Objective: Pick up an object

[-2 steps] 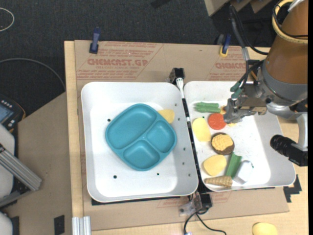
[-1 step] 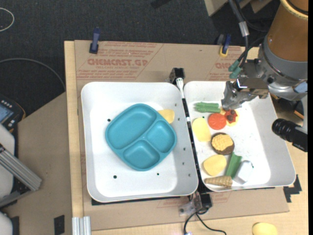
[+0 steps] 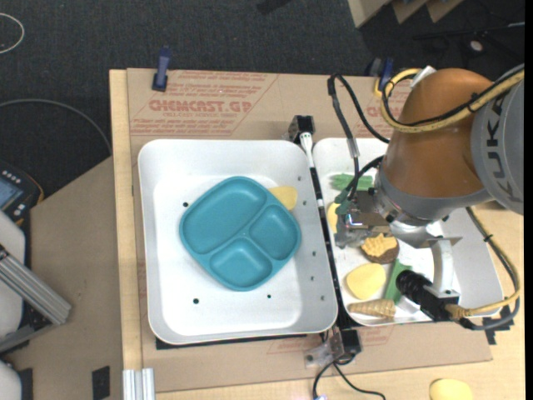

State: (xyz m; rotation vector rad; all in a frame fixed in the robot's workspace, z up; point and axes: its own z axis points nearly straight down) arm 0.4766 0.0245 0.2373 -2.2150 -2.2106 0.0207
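Hanging low over the right-hand bin [image 3: 491, 261], the gripper [image 3: 356, 221] sits close to that bin's inner wall, with the orange band and grey body of the arm covering it from above. Whether it is spread or pressed together cannot be told from this angle, and nothing is seen held in it.

Just beside the gripper, on its near side, lies a brown and tan piece [image 3: 379, 247]; contact cannot be confirmed. A small yellow piece [image 3: 333, 217] lies just beside the gripper on the side of the dividing wall. A green leafy piece [image 3: 342, 180] lies near it on the far side.

Nearer the camera than the gripper, a round yellow piece [image 3: 365, 281] lies beside a green strip [image 3: 391, 277]. A tan cone [image 3: 372, 309] lies on its side by the bin's near rim.

Well apart from the gripper, across the dividing wall, the left-hand bin [image 3: 166, 282] holds a teal divided plate [image 3: 240, 233]. A pale yellow item [image 3: 284, 196] shows at the plate's far edge, partly hidden by it
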